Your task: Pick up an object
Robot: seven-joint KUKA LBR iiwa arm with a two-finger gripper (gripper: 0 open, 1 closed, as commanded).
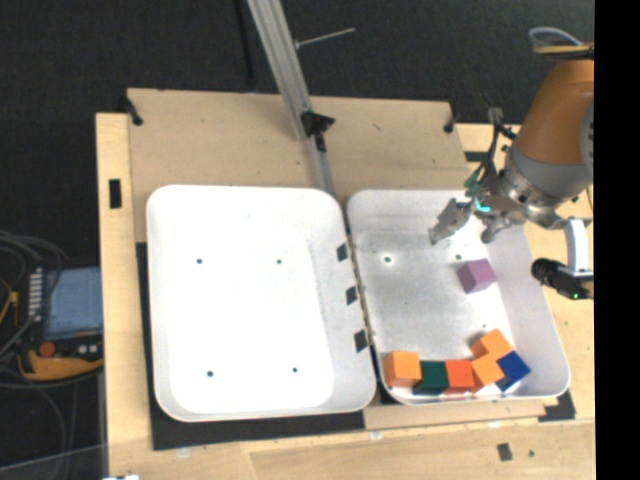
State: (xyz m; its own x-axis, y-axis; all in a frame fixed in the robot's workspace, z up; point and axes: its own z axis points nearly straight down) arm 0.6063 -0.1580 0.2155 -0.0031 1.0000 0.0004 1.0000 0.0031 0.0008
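Observation:
A purple block (476, 274) lies alone in the middle of the right bin (400, 298). Along that bin's near edge sit several blocks: an orange one (403, 367), a green one (433, 376), more orange ones (488, 358) and a blue one (513, 368). My gripper (468, 222) hangs over the far right part of the right bin, above and slightly left of the purple block. Its two grey fingers (445, 224) are spread apart and hold nothing.
The left bin (250, 298) lies beside the right one. A slanted metal pole (290, 73) rises behind the bins. A blue box and cables (60, 313) sit off the bench's left side.

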